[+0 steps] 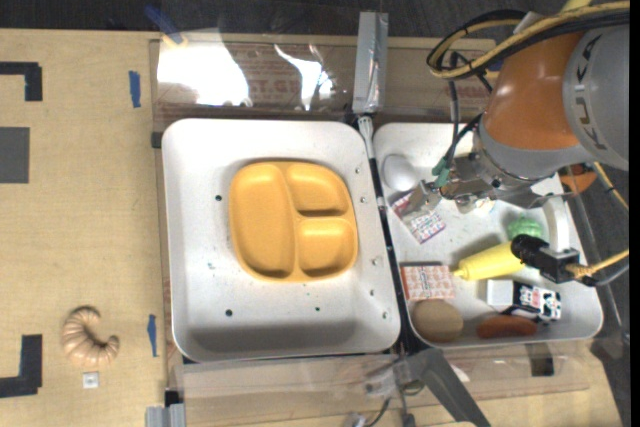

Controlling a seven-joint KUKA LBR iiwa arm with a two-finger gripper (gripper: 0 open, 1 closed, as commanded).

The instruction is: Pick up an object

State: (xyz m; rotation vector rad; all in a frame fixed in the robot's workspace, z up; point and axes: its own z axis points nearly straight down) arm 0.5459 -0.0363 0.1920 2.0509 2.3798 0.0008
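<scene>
Closest to the lens is the arm (535, 100): orange band and grey shell coming in from the right, covering the upper right corner of the right bin (412, 140). Its gripper (455, 183) hangs over that bin's upper half. Honestly I can't tell if it's spread or pressed together, or whether anything is in it, because the wrist hardware sits in the way.

All the pickable stuff is in that same bin. Just left of the gripper is a white rounded thing (398, 170), and just below-left is a small patterned card (422, 218). A bit further down there's a green piece (527, 227) and a yellow bottle (488, 263) lying at a slant. Along the bottom edge are a red-and-white box (428, 282), a brown round lump (438, 318), a white block (500, 292), a printed packet (538, 301) and a reddish-brown stick (508, 326).

The left bin (190, 215) holds a yellow divided tray (293, 218). Way off on the bench (80, 215), far left, lies a pale curled thing (90, 335).
</scene>
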